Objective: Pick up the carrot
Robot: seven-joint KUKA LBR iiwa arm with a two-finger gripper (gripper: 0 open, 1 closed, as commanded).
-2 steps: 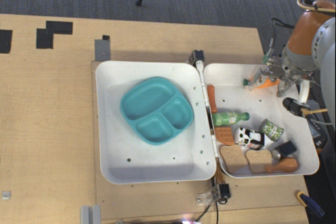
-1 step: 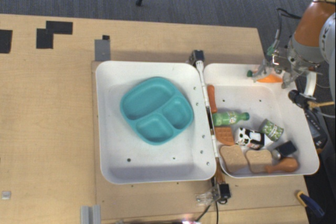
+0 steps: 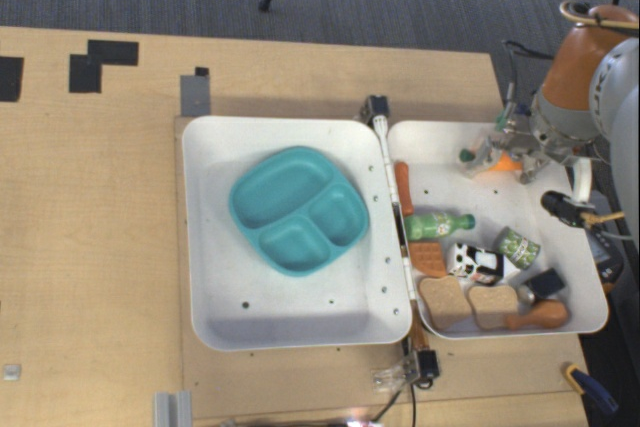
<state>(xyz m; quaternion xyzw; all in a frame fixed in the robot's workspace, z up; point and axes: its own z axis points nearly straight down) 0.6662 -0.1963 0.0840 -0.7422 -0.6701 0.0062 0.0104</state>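
The carrot (image 3: 497,166) is a small orange piece lying at the back of the right bin (image 3: 440,147). My gripper (image 3: 498,164) hangs low right over it, reaching in from the right under the grey wrist. Its two fingers (image 3: 469,156) stand apart on either side of the carrot, so the gripper is open, and the carrot looks to rest on the bin floor. The gripper body hides part of the carrot.
A red sausage (image 3: 402,187) lies along the right bin's left wall. In front are a green bottle (image 3: 437,225), a green can (image 3: 518,246), a cow-patterned toy (image 3: 473,261), bread slices (image 3: 446,301) and a brown sausage (image 3: 541,316). A teal divided plate (image 3: 298,210) sits in the left bin (image 3: 215,315).
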